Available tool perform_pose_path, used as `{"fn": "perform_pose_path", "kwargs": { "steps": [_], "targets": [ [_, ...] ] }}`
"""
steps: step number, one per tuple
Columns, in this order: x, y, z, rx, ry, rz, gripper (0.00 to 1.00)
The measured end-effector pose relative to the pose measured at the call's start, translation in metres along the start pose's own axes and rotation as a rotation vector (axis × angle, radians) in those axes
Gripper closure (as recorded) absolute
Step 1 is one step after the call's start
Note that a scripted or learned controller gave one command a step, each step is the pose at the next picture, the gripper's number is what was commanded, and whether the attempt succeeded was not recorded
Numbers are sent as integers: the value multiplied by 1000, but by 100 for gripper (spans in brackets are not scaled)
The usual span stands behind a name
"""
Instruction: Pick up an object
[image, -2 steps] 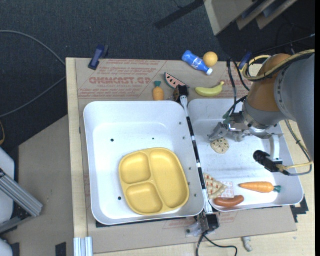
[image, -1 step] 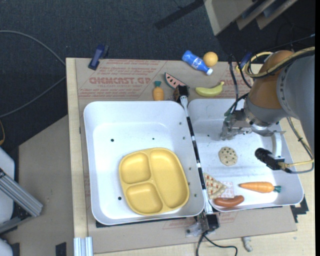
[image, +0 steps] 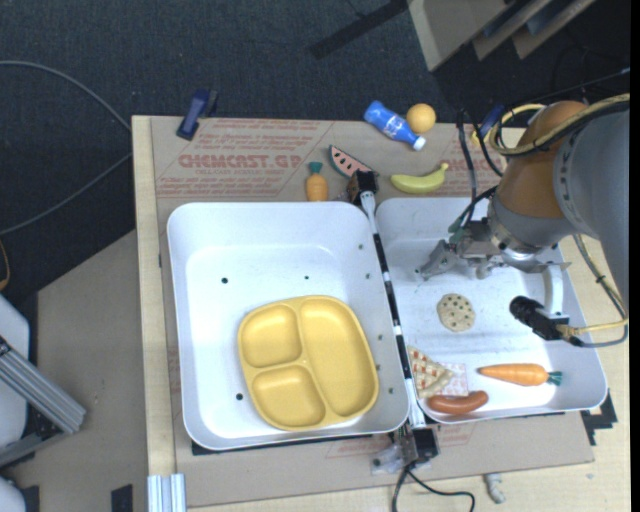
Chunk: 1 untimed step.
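Camera view: the claw (image: 462, 258) hangs open and empty in the right bin (image: 592, 372). The cookie (image: 456, 312) lies just below it. Risk: its flat shape may slip from the fingers during closure.

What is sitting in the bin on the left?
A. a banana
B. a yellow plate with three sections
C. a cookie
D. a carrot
B. The yellow plate with three sections lies in the left bin; the carrot and cookie are in the right bin.
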<state>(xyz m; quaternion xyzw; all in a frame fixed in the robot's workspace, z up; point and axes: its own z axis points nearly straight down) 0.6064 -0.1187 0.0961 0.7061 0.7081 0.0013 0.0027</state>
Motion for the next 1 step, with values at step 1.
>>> {"fn": "perform_pose_path", "kwargs": {
  "steps": [1],
  "targets": [
    [-11, -47, 11, 7, 2, 3, 0]
  ]
}}
